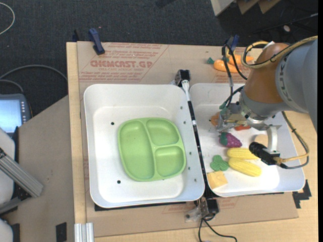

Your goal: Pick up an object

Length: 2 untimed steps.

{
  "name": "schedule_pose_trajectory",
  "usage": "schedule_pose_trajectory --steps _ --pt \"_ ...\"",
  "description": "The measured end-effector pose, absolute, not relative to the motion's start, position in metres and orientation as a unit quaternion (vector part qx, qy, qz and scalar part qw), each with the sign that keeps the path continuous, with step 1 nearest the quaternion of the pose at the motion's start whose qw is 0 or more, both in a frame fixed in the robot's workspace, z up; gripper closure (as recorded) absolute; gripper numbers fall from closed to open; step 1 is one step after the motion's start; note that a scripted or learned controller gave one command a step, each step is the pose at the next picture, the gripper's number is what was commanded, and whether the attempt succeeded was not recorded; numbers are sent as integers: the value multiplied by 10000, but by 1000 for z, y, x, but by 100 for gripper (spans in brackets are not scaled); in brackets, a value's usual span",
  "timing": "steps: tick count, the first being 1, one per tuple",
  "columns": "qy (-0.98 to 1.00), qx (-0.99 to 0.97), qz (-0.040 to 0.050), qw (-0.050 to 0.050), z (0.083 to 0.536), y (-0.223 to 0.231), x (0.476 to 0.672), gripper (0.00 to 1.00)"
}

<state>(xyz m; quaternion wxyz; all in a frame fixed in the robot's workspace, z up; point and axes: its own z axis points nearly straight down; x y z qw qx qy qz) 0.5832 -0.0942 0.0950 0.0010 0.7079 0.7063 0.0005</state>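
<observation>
The right bin (287, 183) holds several toy foods: a purple eggplant (230, 139), two yellow corn cobs (245, 160), a green broccoli piece (219, 163), a yellow cheese wedge (217, 179) and a small orange-red item (216, 120) partly hidden under the arm. My gripper (229, 125) hangs low over the bin's middle, just above the eggplant and beside the orange-red item. The wrist covers its fingertips.
The left bin (96, 135) contains a green divided tray (151, 148). An orange toy (227, 63) lies on the cardboard behind the right bin. Black clips (182, 77) sit at the bins' shared wall. Cables trail over the right bin's right side.
</observation>
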Motion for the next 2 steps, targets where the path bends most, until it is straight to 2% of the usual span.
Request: schedule_pose_trajectory --steps 1,2 --pt "7063 7080 3 6 94 -94 583 0" --pt "7055 7087 -22 -33 84 -118 522 0"
